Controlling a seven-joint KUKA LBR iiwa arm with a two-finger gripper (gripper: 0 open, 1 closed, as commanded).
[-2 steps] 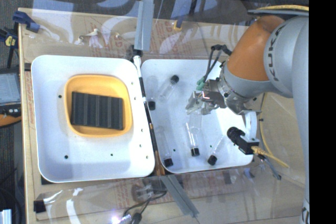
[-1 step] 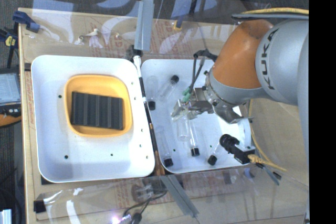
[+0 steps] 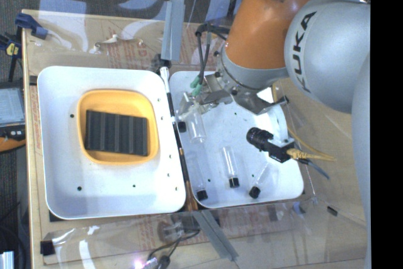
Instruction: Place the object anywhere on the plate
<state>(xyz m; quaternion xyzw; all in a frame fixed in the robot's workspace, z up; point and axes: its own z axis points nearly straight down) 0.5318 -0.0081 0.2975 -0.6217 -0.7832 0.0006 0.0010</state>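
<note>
L bin holds the plate, w/ a ribbed block lying on it. R bin sits just beside it, w/ several tubes: one near its L wall, one mid-bin, two more by the front edge. Arm overhangs the R bin's rear.

"KUKA" lettering on grey arm.
</note>
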